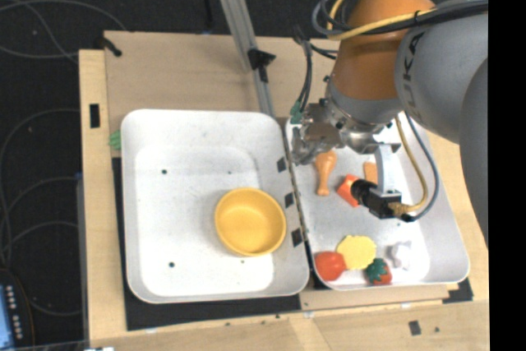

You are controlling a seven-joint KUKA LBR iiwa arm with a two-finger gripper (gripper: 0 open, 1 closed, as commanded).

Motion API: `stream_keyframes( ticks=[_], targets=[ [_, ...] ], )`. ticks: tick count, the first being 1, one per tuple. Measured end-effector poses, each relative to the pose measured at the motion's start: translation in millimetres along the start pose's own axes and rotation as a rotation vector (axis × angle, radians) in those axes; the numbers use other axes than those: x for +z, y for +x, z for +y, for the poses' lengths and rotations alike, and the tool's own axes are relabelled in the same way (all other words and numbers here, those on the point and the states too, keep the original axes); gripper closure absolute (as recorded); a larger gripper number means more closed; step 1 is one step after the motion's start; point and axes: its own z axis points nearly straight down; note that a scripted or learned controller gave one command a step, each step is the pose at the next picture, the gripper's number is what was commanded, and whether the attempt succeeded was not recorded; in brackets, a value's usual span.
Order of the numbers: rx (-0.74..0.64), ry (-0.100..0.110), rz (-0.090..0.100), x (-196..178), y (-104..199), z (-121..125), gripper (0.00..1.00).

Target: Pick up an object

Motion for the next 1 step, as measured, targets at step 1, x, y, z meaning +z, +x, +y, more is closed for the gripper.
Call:
stream_keyframes(
  ticks=[1],
  targets=[
    [0.001,0.000,-0.001,1.9,42.7,8.0,1.00]
  ],
)
